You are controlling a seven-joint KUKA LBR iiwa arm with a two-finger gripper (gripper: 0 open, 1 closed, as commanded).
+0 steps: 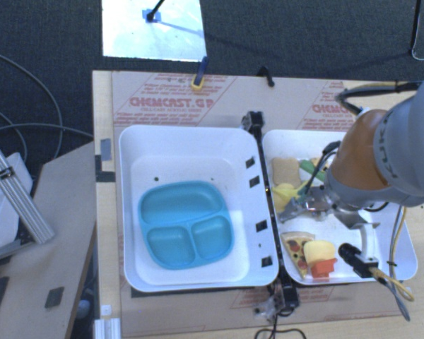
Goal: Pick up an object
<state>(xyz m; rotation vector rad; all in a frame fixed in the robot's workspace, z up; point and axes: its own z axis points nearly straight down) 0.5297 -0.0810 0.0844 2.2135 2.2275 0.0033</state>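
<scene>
Camera view: jaws point(291, 207) low in the right bin point(408, 260), beside a yellow toy point(285, 191)

Whether they are open or closed I cannot tell; the yellow toy lies just up-left of them, near the bin's left wall, pizza slice point(297, 249) below

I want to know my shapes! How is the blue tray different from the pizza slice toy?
The blue tray is much bigger than the pizza slice. The blue tray is a rounded rectangle with three compartments; the pizza slice is a small wedge. The blue tray is one plain colour, while the pizza slice is tan with red spots. The blue tray lies alone in the left bin; the pizza slice sits among other toys in the right bin. Both lie flat.
</scene>
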